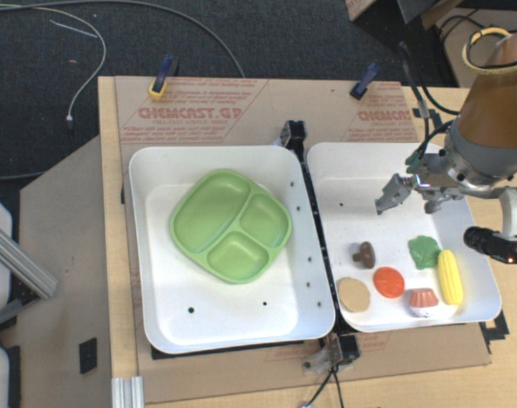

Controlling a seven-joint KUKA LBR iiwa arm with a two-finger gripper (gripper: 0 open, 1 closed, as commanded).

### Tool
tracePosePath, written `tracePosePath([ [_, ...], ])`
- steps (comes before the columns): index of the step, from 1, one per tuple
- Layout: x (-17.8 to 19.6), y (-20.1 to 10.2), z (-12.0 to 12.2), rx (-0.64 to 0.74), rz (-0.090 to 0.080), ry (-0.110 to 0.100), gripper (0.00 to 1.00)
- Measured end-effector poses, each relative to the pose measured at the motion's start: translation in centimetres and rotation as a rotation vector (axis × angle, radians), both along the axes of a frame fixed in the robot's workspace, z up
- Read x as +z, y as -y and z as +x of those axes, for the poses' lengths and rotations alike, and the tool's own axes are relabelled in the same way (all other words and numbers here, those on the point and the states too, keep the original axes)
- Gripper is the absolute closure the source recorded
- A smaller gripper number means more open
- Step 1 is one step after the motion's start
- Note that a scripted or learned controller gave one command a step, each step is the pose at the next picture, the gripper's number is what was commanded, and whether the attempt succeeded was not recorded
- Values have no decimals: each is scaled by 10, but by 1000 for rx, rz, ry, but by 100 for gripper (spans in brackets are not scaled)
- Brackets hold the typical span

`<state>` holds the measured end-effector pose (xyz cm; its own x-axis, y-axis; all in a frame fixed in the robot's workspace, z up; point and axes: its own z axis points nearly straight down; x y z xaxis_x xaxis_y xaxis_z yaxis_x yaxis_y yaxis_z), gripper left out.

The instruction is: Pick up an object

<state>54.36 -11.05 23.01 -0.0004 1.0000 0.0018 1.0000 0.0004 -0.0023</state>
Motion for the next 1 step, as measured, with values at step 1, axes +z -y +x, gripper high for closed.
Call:
tracePosePath([
  [1,-61,0,-2,-1,1,-3,0],
])
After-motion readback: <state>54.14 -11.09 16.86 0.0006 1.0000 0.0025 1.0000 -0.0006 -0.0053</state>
